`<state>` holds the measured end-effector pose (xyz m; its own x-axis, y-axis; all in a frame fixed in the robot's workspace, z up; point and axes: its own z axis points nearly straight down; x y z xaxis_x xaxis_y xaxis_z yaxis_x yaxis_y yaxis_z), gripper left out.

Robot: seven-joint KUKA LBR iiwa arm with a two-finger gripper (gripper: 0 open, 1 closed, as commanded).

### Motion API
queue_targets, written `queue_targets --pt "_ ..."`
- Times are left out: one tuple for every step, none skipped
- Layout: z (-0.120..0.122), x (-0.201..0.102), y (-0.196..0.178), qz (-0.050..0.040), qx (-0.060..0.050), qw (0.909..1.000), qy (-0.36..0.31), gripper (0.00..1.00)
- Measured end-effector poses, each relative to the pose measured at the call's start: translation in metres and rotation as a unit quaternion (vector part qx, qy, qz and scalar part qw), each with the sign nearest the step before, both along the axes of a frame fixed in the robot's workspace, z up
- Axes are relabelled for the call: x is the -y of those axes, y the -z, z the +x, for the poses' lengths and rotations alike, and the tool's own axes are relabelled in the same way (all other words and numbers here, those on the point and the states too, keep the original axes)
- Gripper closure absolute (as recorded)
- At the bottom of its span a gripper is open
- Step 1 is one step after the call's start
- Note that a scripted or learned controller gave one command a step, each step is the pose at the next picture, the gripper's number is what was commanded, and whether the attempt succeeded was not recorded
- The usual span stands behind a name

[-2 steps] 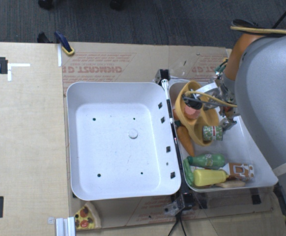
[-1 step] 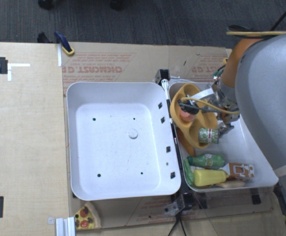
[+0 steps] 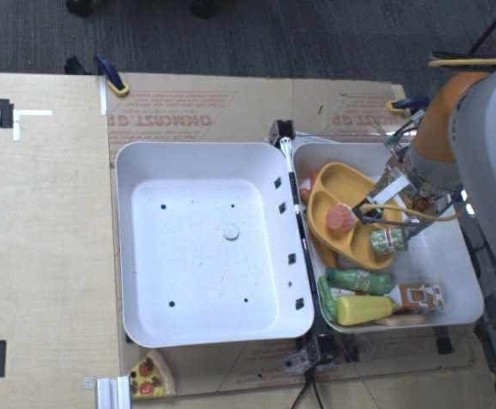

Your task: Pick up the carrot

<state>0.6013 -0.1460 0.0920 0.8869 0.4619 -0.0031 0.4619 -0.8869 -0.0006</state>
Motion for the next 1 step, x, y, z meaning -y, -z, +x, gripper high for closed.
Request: queue_targets --pt "0.0155 -0.0489 0.0004 -0.0029 -0.003 0.9903 0.139 0.0"
